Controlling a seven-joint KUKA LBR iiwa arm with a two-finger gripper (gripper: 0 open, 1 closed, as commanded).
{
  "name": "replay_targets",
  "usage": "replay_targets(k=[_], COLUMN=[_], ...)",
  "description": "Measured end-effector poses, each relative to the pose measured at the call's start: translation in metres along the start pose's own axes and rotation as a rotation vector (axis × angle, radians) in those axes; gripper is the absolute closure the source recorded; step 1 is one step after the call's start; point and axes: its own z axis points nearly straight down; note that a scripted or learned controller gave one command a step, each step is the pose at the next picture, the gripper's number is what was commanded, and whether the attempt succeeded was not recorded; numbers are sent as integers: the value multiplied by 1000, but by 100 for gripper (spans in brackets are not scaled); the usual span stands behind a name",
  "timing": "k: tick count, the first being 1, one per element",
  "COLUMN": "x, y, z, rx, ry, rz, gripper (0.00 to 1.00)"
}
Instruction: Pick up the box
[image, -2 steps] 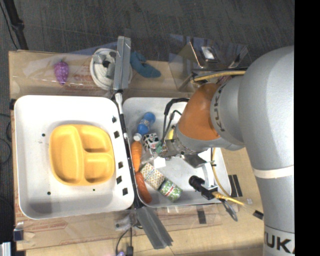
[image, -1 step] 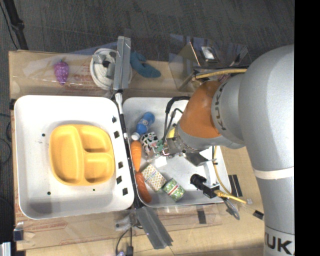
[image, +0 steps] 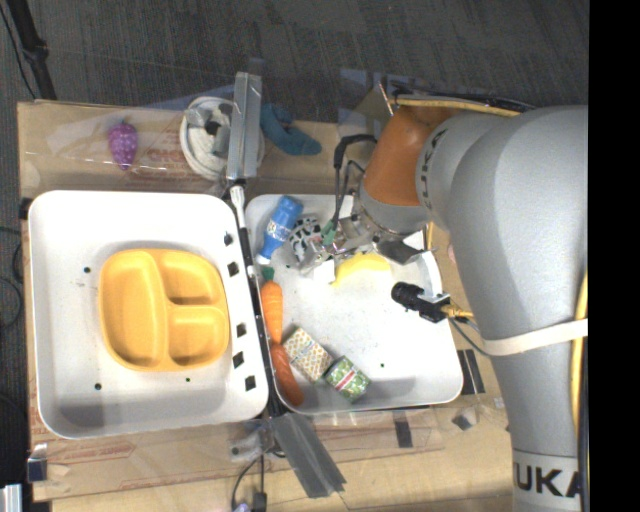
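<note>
The box (image: 307, 355), small with a pale chequered pattern, lies near the front of the right bin (image: 410, 350). A second small box (image: 347, 379), green and red, lies just to its right. My gripper (image: 316, 243) is low over the far part of the same bin, well behind both boxes, between a blue bottle (image: 280, 227) and a yellow object (image: 360, 268). I see nothing held in it.
An orange carrot (image: 271, 310) lies along the right bin's left wall, with a reddish piece (image: 285, 376) below it. The left bin (image: 60, 380) holds a yellow divided tray (image: 165, 308). Behind the bins sit a purple toy (image: 123, 143), a white coil (image: 208, 135) and a teal object (image: 285, 133).
</note>
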Motion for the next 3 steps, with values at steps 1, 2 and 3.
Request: replay_targets(k=[1,2,3], x=[52,63,165], y=[33,43,69], z=[-85,-145,-135], rx=[-21,-21,-18], ry=[-4,-6,-5], rz=[318,205,202], gripper=[100,100,100])
